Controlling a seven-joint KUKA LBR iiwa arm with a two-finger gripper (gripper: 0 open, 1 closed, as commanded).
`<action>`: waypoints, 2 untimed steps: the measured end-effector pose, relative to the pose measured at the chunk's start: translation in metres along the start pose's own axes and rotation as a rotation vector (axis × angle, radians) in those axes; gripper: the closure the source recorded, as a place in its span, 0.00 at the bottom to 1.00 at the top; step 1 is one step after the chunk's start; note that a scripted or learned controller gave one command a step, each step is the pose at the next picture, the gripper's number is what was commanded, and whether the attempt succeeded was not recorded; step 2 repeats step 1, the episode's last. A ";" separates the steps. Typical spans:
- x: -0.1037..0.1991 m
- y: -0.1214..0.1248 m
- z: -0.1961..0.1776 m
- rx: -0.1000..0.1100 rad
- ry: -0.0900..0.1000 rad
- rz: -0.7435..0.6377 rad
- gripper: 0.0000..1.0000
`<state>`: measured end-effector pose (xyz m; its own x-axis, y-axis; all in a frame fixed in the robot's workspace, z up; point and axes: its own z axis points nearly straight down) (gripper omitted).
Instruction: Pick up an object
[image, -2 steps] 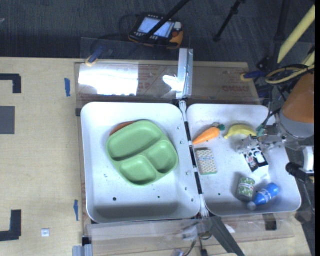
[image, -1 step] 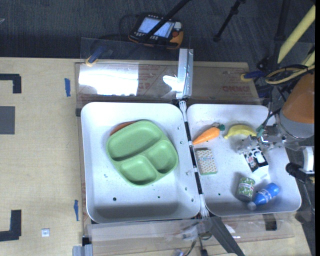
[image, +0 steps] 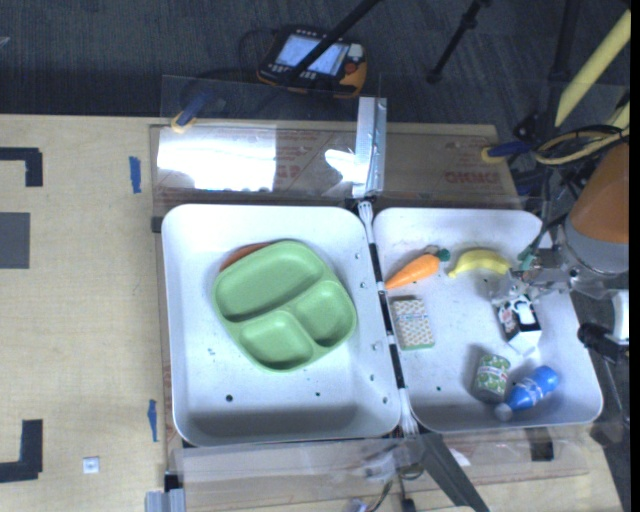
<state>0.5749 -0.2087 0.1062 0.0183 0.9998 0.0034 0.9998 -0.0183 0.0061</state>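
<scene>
The arm (image: 600, 225) is a thick rounded body, grey with a broad orange band above the wrist. Its end effector (image: 528, 272) is a small cluster of dark and metallic parts, with thin wires and bits of red and green

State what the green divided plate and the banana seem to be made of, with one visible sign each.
Green plate: probably moulded plastic, matt; even colour, soft rounded compartment edges.
Banana: likely a plastic toy; uniform bright yellow with a slight sheen, though a real one can't be ruled out.
</scene>
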 end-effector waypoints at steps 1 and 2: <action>0.072 -0.015 -0.093 0.006 -0.003 0.009 1.00; 0.072 -0.015 -0.093 0.006 -0.003 0.009 1.00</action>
